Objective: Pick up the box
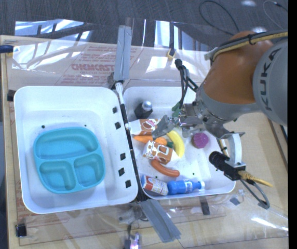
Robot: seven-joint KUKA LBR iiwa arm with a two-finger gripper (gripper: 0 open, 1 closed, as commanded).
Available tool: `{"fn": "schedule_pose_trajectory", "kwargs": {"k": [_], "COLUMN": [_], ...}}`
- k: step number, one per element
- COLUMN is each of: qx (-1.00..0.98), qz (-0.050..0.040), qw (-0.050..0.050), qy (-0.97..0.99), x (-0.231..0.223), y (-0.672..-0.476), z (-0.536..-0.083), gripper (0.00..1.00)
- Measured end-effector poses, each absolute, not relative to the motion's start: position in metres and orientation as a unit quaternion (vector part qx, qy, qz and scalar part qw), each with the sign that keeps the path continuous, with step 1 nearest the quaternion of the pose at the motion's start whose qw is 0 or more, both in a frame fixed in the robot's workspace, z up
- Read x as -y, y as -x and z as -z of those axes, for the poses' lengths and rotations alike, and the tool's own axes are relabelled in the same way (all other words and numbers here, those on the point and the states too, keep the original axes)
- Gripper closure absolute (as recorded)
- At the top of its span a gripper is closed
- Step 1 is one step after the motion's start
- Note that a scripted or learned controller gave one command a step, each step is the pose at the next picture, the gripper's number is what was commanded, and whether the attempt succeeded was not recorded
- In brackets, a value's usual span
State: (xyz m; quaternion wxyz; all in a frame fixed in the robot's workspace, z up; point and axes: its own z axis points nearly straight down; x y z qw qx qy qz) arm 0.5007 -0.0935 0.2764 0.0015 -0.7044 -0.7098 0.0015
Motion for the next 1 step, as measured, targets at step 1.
{"fn": "schedule_pose_trajectory", "kwargs": {"k": [1], "qx": [0.722], "qz": [0.0024], "qw": [-0.005], "qy": [0.692], "x": [0.1125], "y": [-0.4819], "z": [-0.1229], "gripper": [0.0]}}
